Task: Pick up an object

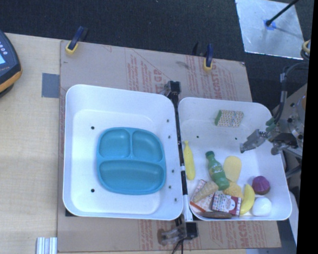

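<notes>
We are looking down on two white bins. The left bin (pixel 76 145) is holding a blue divided plate (pixel 130 161). The right bin (pixel 203 113) is holding the toy food: a corn cob (pixel 188 160) along its left wall, a green bottle (pixel 217 170), a yellow piece (pixel 232 168), a purple ball (pixel 261 184), a banana (pixel 247 199), a white egg (pixel 261 206), a small carton (pixel 225 203) and a speckled sponge (pixel 228 118). The gripper (pixel 262 143) is hanging over the right bin's right side with its fingers spread and nothing between them.
</notes>
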Robot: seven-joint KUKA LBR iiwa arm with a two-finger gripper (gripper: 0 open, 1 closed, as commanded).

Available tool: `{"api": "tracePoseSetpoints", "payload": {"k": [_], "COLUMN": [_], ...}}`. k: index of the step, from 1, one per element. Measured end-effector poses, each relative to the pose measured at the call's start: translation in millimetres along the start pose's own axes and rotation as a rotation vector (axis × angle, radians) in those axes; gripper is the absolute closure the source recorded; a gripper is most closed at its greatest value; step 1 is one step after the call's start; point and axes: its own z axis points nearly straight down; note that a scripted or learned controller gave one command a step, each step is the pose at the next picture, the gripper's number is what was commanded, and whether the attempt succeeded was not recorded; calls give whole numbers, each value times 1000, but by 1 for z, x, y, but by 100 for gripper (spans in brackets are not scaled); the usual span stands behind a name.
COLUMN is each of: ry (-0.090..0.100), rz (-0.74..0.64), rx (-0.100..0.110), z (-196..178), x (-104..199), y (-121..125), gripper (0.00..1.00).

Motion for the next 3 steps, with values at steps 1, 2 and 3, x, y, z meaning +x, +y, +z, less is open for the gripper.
{"api": "tracePoseSetpoints", "payload": {"k": [1, 2, 3], "ry": [3, -1, 2], "rz": [-2, -2, -6], "rx": [8, 2, -13], "z": [161, 144, 48], "x": [48, 44, 104], "y": [-18, -16, 33], "gripper": [0, 100, 100]}}
